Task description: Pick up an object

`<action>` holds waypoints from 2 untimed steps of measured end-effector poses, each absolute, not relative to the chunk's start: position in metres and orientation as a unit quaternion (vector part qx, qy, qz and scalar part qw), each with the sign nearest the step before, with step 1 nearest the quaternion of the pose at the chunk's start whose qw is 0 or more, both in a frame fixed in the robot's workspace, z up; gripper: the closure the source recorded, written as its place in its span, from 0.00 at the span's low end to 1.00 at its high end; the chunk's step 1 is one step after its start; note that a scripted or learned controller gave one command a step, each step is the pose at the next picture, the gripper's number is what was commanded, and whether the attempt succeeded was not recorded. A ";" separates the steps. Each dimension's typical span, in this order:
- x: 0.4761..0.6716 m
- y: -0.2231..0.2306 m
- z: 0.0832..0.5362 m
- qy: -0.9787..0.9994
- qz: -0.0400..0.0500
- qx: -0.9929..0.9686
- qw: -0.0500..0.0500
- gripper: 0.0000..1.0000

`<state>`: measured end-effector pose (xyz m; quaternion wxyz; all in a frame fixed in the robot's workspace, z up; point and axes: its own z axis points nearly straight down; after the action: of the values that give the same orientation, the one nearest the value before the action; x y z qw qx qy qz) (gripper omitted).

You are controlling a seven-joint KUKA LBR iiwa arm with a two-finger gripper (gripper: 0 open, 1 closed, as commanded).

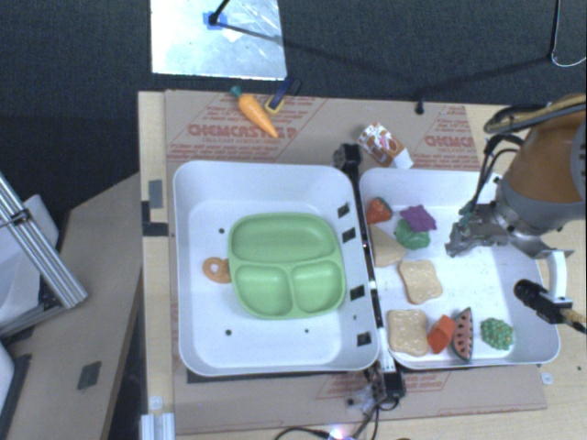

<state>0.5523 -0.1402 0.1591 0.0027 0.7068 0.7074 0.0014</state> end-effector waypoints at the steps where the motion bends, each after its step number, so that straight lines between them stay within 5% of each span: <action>1: 0.555 -0.145 0.223 0.708 0.002 0.706 0.003 1.00; 2: 0.555 -0.145 0.224 0.708 0.001 0.706 0.001 1.00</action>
<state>0.5555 -0.1447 0.2244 0.0011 0.7058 0.7084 0.0007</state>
